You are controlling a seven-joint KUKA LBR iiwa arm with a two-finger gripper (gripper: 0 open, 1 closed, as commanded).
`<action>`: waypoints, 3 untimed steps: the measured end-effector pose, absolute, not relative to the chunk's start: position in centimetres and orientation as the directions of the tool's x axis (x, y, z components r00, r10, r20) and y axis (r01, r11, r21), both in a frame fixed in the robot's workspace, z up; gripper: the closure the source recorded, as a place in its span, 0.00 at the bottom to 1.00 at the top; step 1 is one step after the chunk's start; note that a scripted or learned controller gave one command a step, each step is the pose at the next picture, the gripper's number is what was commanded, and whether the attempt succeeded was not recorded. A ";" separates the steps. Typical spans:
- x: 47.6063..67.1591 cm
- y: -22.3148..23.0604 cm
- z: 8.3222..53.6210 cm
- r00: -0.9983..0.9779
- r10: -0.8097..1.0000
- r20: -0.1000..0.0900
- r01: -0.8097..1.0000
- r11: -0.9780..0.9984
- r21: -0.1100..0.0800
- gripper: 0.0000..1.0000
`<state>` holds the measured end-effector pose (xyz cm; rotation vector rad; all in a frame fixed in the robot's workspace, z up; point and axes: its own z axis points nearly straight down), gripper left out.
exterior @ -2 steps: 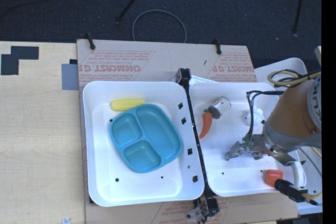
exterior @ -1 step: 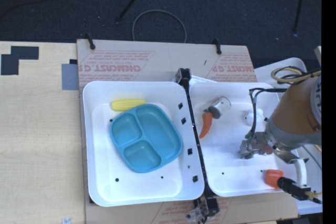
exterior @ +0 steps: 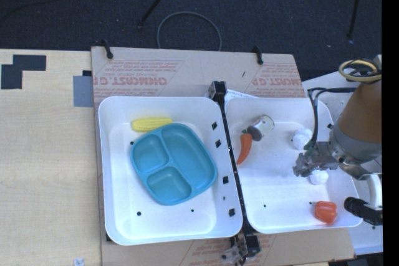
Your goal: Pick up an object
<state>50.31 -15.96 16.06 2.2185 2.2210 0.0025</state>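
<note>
In the right bin (exterior: 274, 209) lie an orange carrot (exterior: 244, 147), a small silver cylinder (exterior: 262, 124), a white crumpled thing (exterior: 301, 139) near the far right wall, and a red-orange pepper-like thing (exterior: 325, 212) at the near right. My gripper (exterior: 307, 167) hangs low over the right side of this bin, just beside a small white thing (exterior: 319, 177). The left bin (exterior: 115, 196) holds a blue divided plate (exterior: 173, 162) and a yellow corn cob (exterior: 151, 124) behind it.
A black divider clip (exterior: 228, 159) runs between the two bins. Cardboard (exterior: 187, 75) lies under the bins, with the wooden bench top (exterior: 43, 165) to the left. Bare floor shows in the middle of the right bin.
</note>
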 end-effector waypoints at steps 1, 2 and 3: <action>50.4 -16.0 21.3 -0.001 1.000 0.000 1.000 0.001 0.002 1.00; 50.7 -11.1 22.4 -0.004 1.000 0.002 1.000 0.004 -0.001 1.00; 50.4 -5.5 21.6 -0.004 1.000 0.003 1.000 0.004 -0.004 1.00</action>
